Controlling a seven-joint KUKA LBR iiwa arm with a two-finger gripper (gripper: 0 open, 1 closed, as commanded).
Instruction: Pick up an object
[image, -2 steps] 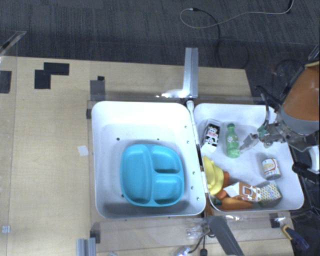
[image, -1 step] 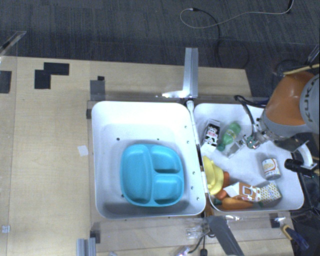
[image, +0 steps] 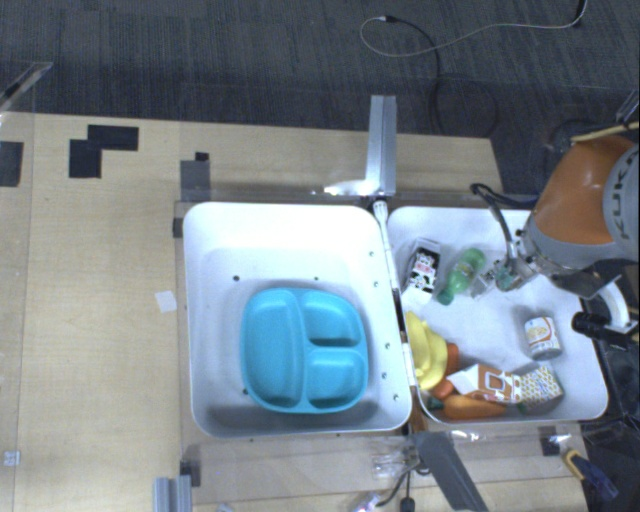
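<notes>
The right bin (image: 570, 300) holds several small objects. A green bottle (image: 458, 277) lies near its back, with a black-and-white box (image: 423, 268) to its left. A small can (image: 541, 335) lies toward the right. A yellow toy (image: 428, 352), an orange carrot-like piece (image: 470, 405), a printed carton (image: 497, 382) and a patterned pouch (image: 541, 386) crowd the front edge. My gripper (image: 505, 274) is low in the right bin, just right of the green bottle's end and close to it. I see nothing clearly held in it.
The left bin (image: 215, 300) holds a blue divided plate (image: 303, 348). A metal post (image: 382, 140) rises behind the divider between the bins. The arm's orange band (image: 585, 190) hangs over the right bin's back right corner. A cable (image: 430, 45) lies on the floor behind.
</notes>
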